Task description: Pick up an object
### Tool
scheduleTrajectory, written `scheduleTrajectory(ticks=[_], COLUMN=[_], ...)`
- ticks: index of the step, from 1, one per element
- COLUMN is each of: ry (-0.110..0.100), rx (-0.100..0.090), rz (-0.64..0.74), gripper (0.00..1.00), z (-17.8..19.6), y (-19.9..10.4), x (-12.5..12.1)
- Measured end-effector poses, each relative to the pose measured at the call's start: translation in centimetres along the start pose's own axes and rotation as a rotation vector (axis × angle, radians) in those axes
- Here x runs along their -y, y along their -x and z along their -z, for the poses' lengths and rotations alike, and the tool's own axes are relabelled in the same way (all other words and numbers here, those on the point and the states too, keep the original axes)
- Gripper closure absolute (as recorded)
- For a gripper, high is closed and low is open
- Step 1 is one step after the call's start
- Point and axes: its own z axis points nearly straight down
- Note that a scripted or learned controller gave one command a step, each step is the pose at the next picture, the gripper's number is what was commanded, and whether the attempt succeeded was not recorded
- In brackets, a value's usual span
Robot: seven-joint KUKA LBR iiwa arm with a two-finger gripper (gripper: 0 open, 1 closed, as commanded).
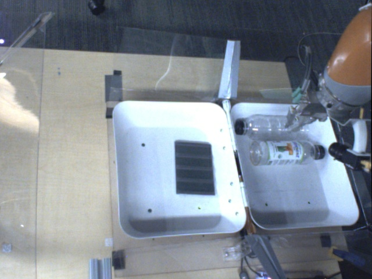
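In the right bin [302, 205] lie two clear plastic bottles on their sides. The upper bottle [264, 125] has its black cap pointing left. Just below it, a second bottle [283, 153] carries a colourful label, with its black cap to the right. My gripper [297, 115] hangs over the far right part of this bin, at the upper bottle's right end. Whether it touches the bottle is unclear. A dark ribbed rectangular block [195, 167] lies flat in the middle of the left bin [139, 127].
A raised divider [235, 156] separates the two bins. A metal bar [229, 68] stands behind them at the back. Bare white floor lies in the front half of the right bin and around the block in the left bin.
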Motion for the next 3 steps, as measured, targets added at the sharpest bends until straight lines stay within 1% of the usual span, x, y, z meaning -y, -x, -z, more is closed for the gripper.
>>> scheduleTrajectory(ticks=[1,2,3], ry=[0.001,0.001,-0.005], rx=[0.002,0.002,-0.001], rz=[0.292,0.292,0.382], gripper=[1.0,0.0,0.0], z=[8.2,8.2,-7.2], y=[0.5,0.5,-0.8], x=[0.1,0.1,1.5])
